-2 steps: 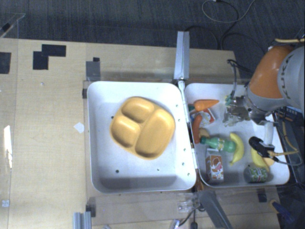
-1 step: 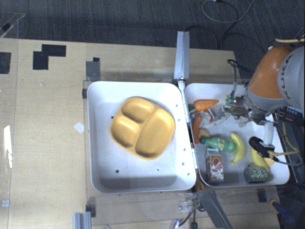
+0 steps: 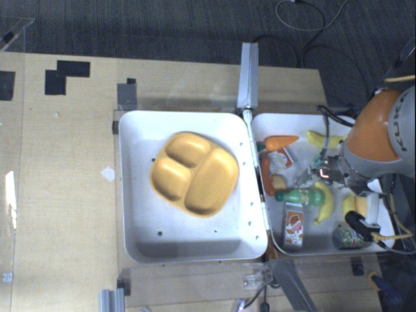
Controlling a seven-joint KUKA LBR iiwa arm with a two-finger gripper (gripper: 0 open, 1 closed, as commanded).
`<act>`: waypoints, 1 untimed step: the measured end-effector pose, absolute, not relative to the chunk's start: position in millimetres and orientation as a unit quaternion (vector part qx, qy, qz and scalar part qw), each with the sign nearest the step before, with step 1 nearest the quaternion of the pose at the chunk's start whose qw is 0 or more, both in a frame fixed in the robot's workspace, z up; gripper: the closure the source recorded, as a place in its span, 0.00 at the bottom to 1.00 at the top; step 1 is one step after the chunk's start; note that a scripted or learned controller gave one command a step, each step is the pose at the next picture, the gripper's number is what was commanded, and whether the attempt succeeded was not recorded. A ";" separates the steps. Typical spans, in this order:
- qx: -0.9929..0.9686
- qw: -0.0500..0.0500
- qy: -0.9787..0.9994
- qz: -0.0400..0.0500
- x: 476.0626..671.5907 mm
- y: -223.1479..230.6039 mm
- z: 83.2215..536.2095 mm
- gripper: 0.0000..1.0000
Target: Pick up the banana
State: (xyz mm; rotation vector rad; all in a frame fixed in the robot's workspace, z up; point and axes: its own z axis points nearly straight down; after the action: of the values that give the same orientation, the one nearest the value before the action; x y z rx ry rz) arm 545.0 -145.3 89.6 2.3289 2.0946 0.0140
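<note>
A yellow banana (image 3: 324,205) lies curved in the right bin (image 3: 312,246), just right of a green bottle (image 3: 300,197). Another yellow banana-like piece (image 3: 323,138) rests near the bin's far edge. My gripper (image 3: 321,171) hangs low over the middle of the right bin, directly above the curved banana and the bottle's top end. The grey arm with its orange band (image 3: 374,132) comes in from the right and hides part of the bin's right side.
In the right bin I also see a carrot (image 3: 281,142), a small carton (image 3: 294,229), a reddish item (image 3: 266,175), a dark can (image 3: 351,237) and a yellow piece (image 3: 351,204). The left bin (image 3: 136,239) bears a large yellow bun-shaped object (image 3: 194,172).
</note>
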 end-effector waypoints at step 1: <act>0.796 0.005 0.605 0.006 522.6 -148.9 89.8 0.00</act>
State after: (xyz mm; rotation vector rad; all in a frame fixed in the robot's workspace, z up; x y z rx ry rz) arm 522.6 -148.9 89.8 2.4923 1.8947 0.0198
